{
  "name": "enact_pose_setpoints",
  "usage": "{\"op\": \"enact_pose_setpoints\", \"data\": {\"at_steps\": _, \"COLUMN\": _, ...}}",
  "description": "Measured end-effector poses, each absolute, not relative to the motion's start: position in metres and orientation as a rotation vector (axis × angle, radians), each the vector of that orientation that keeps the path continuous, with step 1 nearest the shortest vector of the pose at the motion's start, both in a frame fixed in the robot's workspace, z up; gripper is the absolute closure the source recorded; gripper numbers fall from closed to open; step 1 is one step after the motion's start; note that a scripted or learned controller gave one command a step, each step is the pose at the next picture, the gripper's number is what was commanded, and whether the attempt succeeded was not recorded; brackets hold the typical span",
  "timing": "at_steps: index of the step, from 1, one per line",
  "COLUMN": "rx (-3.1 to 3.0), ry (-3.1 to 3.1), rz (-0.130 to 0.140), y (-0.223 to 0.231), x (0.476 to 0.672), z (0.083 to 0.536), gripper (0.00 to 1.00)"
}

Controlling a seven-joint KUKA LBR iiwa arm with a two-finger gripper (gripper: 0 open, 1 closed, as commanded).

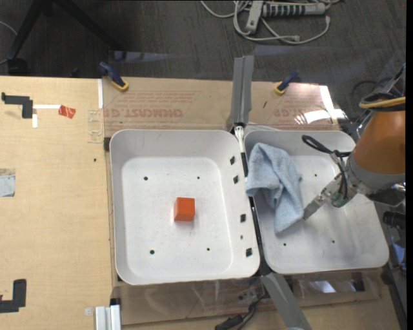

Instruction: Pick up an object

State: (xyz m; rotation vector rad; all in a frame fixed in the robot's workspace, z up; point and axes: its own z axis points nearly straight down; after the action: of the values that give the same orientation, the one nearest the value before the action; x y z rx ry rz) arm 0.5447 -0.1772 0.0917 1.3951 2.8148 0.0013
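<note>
A crumpled light blue cloth lies in the left part of the right bin, draped against the bin's left wall. A small orange-red cube sits near the middle of the left bin. My gripper reaches in from the right and is low in the right bin, its tip at the lower right edge of the cloth. Whether it touches the cloth is unclear. The arm's orange band is above the bin's right side.
A grey divider post stands behind the gap between the bins. Clamps hold the cardboard backing. Cables lie on the floor beyond. The wooden bench top extends to the left.
</note>
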Motion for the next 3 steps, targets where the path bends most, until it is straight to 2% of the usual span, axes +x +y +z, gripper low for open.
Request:
{"op": "enact_pose_setpoints", "data": {"at_steps": 1, "rx": 1.399, "ry": 2.809, "rz": 0.002, "y": -0.178, "x": 0.546, "z": 0.101, "gripper": 1.0}}
{"op": "enact_pose_setpoints", "data": {"at_steps": 2, "rx": 1.155, "ry": 2.917, "rz": 0.001, "y": -0.17, "x": 0.55, "z": 0.191, "gripper": 1.0}}
{"op": "enact_pose_setpoints", "data": {"at_steps": 3, "rx": 0.539, "ry": 3.089, "rz": 0.0, "y": -0.196, "x": 0.6, "z": 0.257, "gripper": 1.0}}
